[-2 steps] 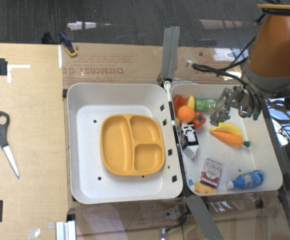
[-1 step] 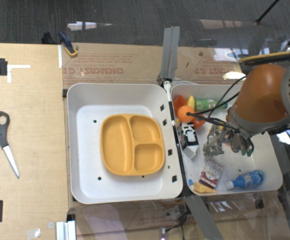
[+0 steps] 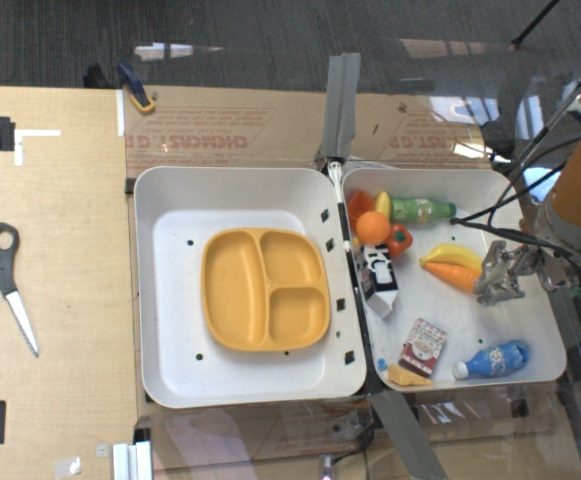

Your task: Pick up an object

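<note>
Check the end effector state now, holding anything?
End effector: above the right bin, beside the banana and carrot; grip state cannot be told.

Plate in left bin. In right bin: bottle at back, banana mid-right beside gripper, packet and second bottle in front. Scissors far left.

two white bins, one yellow divided plate, one scissors, one blue bottle, one green bottle, one banana
</note>
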`<state>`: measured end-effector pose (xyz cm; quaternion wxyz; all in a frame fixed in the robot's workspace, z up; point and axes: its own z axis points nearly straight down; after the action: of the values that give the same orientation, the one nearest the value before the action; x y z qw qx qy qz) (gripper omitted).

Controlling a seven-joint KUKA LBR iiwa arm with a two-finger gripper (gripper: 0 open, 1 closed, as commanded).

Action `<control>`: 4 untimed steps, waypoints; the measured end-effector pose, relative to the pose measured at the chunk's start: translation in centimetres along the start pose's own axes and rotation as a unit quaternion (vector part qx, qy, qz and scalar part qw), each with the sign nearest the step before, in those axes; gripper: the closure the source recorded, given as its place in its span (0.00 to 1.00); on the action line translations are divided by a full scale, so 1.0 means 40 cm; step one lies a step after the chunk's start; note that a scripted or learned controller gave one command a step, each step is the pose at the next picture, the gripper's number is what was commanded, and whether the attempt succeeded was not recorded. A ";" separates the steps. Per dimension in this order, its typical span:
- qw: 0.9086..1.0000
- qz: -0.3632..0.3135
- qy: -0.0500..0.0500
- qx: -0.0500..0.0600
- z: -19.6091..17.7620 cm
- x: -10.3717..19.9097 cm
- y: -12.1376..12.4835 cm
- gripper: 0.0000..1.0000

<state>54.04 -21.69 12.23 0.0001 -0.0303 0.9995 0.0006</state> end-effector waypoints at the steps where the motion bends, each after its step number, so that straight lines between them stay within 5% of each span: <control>1: 1.000 0.000 0.000 0.000 0.000 0.000 0.000 0.00; 2: 0.997 0.075 0.001 0.000 0.084 -0.078 0.172 0.00; 3: 0.997 0.074 0.002 -0.001 0.068 -0.080 0.174 1.00; 4: 0.997 0.075 0.002 -0.001 0.068 -0.080 0.174 0.00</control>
<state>56.83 -14.55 9.51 -0.0017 0.0443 0.9990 0.0017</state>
